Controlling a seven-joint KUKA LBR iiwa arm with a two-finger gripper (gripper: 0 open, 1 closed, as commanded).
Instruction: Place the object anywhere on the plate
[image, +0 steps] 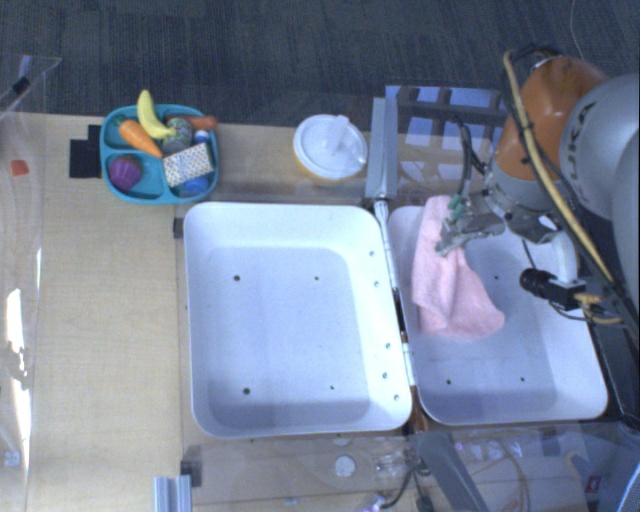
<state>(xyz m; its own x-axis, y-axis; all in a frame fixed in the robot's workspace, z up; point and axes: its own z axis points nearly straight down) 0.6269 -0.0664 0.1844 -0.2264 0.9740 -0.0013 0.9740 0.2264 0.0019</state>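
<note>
My claw (462, 228) sits low over the right bin (520, 395), at the upper edge of the pink cloth (455, 290), and I read its tips as pinching a fold of that cloth: the fabric rises in a narrow peak to the metal and hangs down from there in a loose drape. Most of the cloth lies on the bin floor against the left wall, so I judge the lift as barely started, and the hold as thin, on a fold only.

The plate is the open question. The nearest thing to one that I see is the blue divided plate (112, 190) on the table (90, 350) at the far left, already crowded with a toy banana (150, 115), a carrot (138, 137) and other play food. A round white lid (330, 147) lies on the table between the bins' top edges. The left bin (290, 315) lies between me and that plate.

So as I judge it: grasp perhaps made, carry not done, placing not done. Nearly the whole task is left, and a limp cloth could slip out on the way.
</note>
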